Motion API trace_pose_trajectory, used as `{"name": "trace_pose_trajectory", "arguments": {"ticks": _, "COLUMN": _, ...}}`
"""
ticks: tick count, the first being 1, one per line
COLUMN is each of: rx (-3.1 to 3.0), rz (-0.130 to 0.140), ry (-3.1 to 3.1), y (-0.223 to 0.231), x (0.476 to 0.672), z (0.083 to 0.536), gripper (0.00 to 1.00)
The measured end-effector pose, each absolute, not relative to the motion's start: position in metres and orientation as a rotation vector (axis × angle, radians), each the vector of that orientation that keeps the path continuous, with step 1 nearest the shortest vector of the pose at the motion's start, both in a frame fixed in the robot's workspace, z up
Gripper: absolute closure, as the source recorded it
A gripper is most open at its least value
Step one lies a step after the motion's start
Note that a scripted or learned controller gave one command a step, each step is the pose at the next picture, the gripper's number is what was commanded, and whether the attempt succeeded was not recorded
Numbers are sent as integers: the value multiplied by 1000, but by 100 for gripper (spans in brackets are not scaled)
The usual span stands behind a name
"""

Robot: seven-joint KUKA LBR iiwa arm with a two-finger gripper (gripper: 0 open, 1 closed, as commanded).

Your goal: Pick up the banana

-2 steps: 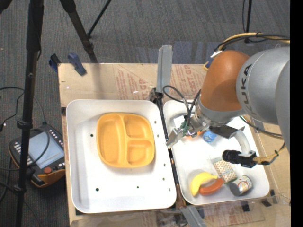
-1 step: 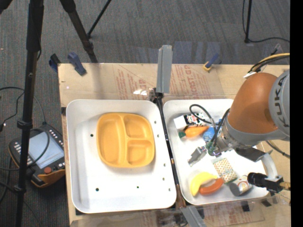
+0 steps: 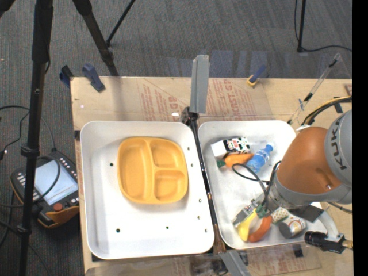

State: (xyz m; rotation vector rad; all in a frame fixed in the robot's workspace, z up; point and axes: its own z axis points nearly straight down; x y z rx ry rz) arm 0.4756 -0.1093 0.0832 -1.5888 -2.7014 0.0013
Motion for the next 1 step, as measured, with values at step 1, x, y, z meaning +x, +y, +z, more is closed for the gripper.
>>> {"name": "trace_pose_trajectory", "arguments": {"ticks": 1, "rx": -1591, "rz": 2, "ry": -2692, "y": -109, "x": 476, "z": 88, "gripper": 100}}
